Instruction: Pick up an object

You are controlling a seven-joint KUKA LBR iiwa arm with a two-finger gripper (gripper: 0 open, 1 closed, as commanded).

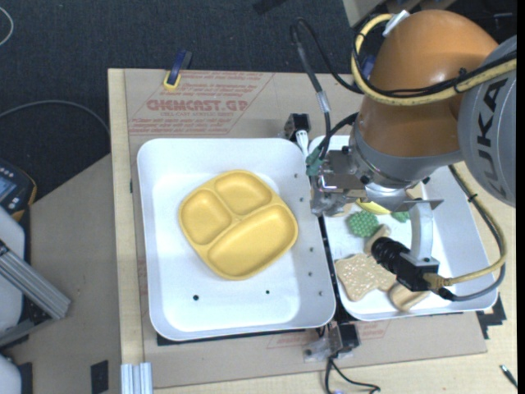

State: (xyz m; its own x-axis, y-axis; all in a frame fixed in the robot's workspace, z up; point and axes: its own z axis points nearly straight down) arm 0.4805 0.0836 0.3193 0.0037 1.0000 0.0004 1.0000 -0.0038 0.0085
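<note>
Bench top point(131, 220) is pale wood/board w/ a cardboard sheet point(201, 101) printed in red lettering lying at its far end. Floor around the bench is dark grey carpet point(123, 15); a black cable point(49, 109) curves across it left of the bench.

Left bin point(164, 302) is the landmark: shallow, white, rounded corners, small dark holes dotted over its floor. A yellow divided plate point(238, 222) w/ three compartments lies roughly mid-bin, turned at an angle to the bin's edges.

Right of the left bin, touching its rim, sits the right bin point(467, 228). It holds a tan toast-shaped piece point(365, 276) near the front, a green bumpy item point(361, 222) just behind that, and a bit of yellow beside the green one; can't tell what that is.

Arm point(418, 80) comes in from the right, orange band big in frame, hanging over the right bin's far half. Gripper point(332, 189) is just right of the left bin's right rim, above the seam betw. the bins; mostly hidden under the wrist, so can't tell its opening or whether it holds anything.

A blue-and-yellow clip point(175, 70) sits beyond the left bin, at the cardboard's far edge.
</note>
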